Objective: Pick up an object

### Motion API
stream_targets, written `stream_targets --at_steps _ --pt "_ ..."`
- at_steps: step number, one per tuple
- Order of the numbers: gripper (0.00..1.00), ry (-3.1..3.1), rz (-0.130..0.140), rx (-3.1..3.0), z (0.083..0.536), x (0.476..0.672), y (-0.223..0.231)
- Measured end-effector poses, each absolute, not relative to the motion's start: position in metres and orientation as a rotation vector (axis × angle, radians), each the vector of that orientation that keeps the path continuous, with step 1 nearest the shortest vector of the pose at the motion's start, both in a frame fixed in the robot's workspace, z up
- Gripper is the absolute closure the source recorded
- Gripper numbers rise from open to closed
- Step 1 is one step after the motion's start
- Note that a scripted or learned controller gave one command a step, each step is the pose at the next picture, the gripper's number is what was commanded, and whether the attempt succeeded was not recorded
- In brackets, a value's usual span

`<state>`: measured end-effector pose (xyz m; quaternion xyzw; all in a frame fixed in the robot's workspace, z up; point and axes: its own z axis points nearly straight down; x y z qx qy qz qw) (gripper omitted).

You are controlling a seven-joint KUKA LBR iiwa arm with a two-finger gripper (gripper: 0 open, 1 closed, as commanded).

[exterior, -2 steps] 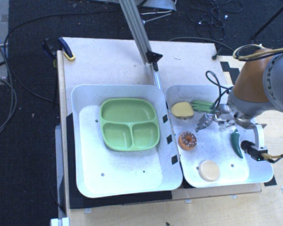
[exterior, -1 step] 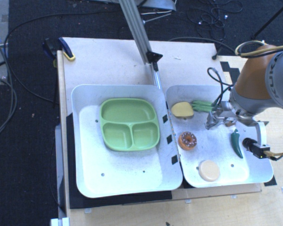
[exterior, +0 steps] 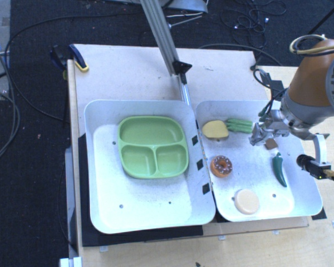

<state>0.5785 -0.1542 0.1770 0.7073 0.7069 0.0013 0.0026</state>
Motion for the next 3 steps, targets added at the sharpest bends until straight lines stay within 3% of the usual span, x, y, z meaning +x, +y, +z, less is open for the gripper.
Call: stream_targets --at_steps 1,2,3 --pt "1.00 2.217 0.005 2.216 0.237 0.580 -0.164" --pt "1.00 2.221 0.002 2.218 0.243 0.580 -0.164" --pt "1.00 2.230 0.001 2.215 0.233 0.586 -0.116"
